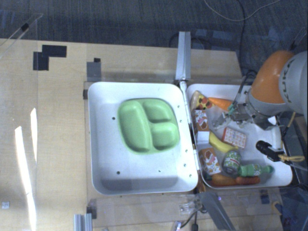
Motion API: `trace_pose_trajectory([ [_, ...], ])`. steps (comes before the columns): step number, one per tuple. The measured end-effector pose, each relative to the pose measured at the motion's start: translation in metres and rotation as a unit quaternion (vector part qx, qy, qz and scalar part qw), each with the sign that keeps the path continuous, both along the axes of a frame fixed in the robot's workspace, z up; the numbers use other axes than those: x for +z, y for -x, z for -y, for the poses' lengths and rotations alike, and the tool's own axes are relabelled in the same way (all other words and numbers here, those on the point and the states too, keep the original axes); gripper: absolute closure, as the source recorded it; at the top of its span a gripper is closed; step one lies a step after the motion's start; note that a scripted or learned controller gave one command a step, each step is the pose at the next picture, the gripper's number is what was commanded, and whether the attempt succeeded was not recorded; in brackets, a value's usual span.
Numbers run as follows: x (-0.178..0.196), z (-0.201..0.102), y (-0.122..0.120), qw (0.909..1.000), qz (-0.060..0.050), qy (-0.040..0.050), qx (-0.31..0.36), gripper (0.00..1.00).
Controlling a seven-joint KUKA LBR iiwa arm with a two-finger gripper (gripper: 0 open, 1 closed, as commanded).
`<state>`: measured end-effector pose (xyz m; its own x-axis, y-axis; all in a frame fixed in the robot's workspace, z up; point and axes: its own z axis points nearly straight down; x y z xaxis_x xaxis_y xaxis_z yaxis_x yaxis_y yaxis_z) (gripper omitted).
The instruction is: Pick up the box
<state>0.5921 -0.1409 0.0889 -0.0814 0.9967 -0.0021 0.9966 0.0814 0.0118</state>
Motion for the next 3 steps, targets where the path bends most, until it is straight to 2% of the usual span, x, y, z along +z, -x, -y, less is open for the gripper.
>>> trace_pose_trajectory([
  [1,0.013,-0.001,-0.003,1.0,0.003,-0.001,0.001,1.0],
  [2,0.013,-0.001,-0.003,1.0,0.003,-0.001,0.001,0.0],
  [3,0.0,0.056,0.03,0.9997,-0.001,0.0016,0.022,0.0],
])
